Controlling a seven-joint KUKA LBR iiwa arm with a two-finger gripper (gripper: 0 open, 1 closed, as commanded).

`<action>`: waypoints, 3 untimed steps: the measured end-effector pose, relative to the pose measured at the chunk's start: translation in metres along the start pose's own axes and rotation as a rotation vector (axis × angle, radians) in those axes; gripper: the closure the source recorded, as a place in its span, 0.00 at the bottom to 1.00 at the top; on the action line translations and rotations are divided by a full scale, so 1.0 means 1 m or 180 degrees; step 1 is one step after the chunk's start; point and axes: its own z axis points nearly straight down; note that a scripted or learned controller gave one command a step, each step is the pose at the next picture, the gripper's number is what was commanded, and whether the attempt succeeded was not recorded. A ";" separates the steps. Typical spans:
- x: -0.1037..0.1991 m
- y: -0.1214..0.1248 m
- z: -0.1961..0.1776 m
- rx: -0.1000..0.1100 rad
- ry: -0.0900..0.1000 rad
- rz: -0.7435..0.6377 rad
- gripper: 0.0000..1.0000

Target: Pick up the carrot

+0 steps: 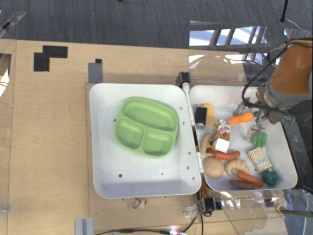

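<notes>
Carrot (pixel 240 118) not yet picked up: it lies in the right bin (pixel 289 153), just left of the pincer (pixel 257 124).

The pincer hangs low over the bin; whether it is wide or narrow I cannot tell, and nothing sits between its tips. Gripping and lifting are left, by my reading. Below and left of it toy food crowds the bin; the left bin (pixel 102 146), far left, bears a green plate (pixel 145 126). Wooden bench (pixel 44 146), grey carpet (pixel 98 13) beyond.

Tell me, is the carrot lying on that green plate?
No. The carrot lies in the right bin among other toy foods, while the green plate sits in the left bin.
</notes>
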 end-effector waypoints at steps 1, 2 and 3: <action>-0.015 -0.005 -0.001 0.0010 -0.0014 0.0005 0.00; -0.021 -0.005 -0.002 0.0005 -0.0018 0.0200 0.00; -0.022 -0.004 -0.002 0.0009 -0.0016 0.0151 0.00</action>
